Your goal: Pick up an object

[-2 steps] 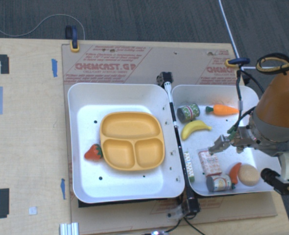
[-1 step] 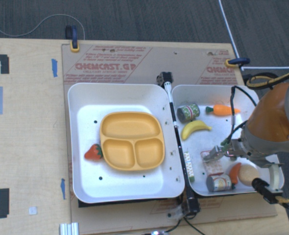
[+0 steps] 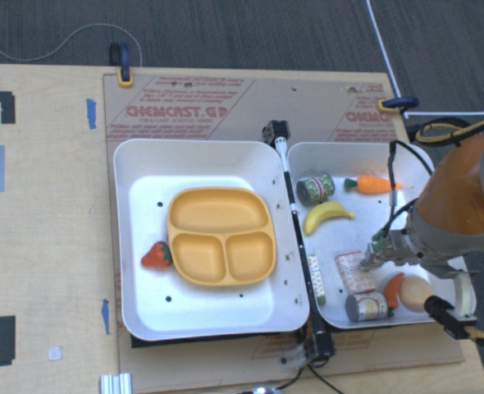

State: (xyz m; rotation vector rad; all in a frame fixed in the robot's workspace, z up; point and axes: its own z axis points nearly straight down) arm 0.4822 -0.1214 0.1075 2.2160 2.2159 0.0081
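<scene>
My gripper (image 3: 376, 251) hangs low in the right bin (image 3: 337, 156), just above the upper right corner of a flat pink-and-white packet (image 3: 354, 273). A yellow banana (image 3: 326, 215) lies up and to the left of it. A green can (image 3: 315, 188) and an orange carrot (image 3: 368, 185) lie along the bin's far side. Near the front wall a grey can (image 3: 367, 307) lies on its side beside a red-orange piece (image 3: 394, 287) and a beige round piece (image 3: 414, 293). The arm's orange band (image 3: 463, 195) covers the bin's right side.
The left bin (image 3: 135, 220) holds a yellow divided plate (image 3: 222, 235) with a red strawberry (image 3: 156, 256) against its left edge. A black clamp (image 3: 276, 131) sits between the bins at the back. Cables run over the right bin's far right corner.
</scene>
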